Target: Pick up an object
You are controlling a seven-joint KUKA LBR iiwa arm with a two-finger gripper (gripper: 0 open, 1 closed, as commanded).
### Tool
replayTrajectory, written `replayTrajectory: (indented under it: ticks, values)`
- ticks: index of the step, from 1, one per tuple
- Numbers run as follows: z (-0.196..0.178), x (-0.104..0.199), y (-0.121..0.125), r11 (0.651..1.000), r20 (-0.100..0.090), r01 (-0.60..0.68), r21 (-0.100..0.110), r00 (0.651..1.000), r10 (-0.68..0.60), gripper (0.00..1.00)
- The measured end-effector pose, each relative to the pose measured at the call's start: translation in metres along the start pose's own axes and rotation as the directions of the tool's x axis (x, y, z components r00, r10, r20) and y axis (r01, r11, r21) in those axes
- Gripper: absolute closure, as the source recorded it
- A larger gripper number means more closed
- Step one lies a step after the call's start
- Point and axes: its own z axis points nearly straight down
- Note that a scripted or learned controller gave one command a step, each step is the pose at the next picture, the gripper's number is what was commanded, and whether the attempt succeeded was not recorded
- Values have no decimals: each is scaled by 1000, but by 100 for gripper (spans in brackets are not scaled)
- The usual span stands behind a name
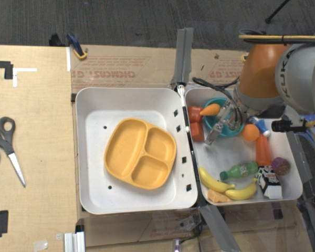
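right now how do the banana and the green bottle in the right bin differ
The banana is yellow, curved and longer; the green bottle is straight, shorter and translucent green. The banana lies along the bin's near edge; the green bottle lies just behind it, toward the middle. Both lie flat in the right bin, apart from the claw.

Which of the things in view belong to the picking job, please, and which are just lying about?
Job: claw; teal plastic bowl; orange toy carrot; two yellow bananas; green plastic bottle.
Lying about: yellow divided plate; grey-handled scissors.
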Motion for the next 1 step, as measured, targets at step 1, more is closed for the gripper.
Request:
replayTrajectory:
  ticks: [1]
  values:
    - [1, 56, -92, 999, -1, -37, 0, 999, 37, 0]
